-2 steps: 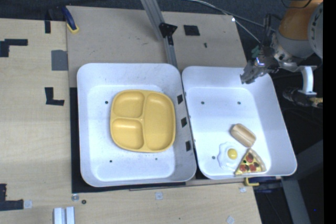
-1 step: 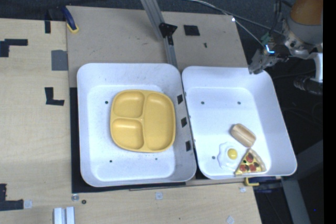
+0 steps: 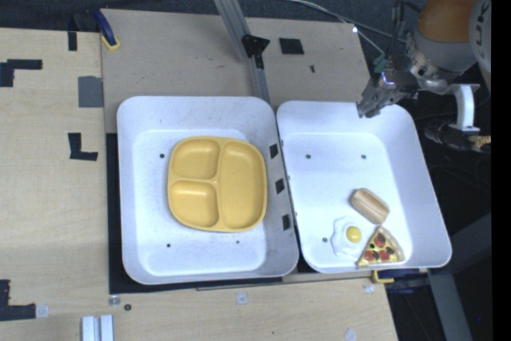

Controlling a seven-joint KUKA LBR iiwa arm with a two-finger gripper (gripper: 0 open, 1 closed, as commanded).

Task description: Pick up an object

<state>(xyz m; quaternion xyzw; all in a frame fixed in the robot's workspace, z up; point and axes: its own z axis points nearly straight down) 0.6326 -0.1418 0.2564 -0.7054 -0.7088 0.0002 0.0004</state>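
Observation:
In the right bin (image 3: 319,132) three toy foods lie near the front right corner: a brown bread roll (image 3: 370,205), a fried egg (image 3: 349,236) and a pizza slice (image 3: 381,248). My gripper (image 3: 372,102) hangs over the bin's back right rim, well away from the foods, its dark fingers pointing down and left. Nothing shows between the fingers. Whether they are open or shut is too small to tell.
A yellow divided plate (image 3: 217,184) lies in the middle of the left bin (image 3: 144,172). A grey metal bar (image 3: 231,12) slants across the bench behind the bins. Cables run along the back. The arm's orange band (image 3: 447,16) sits at the upper right.

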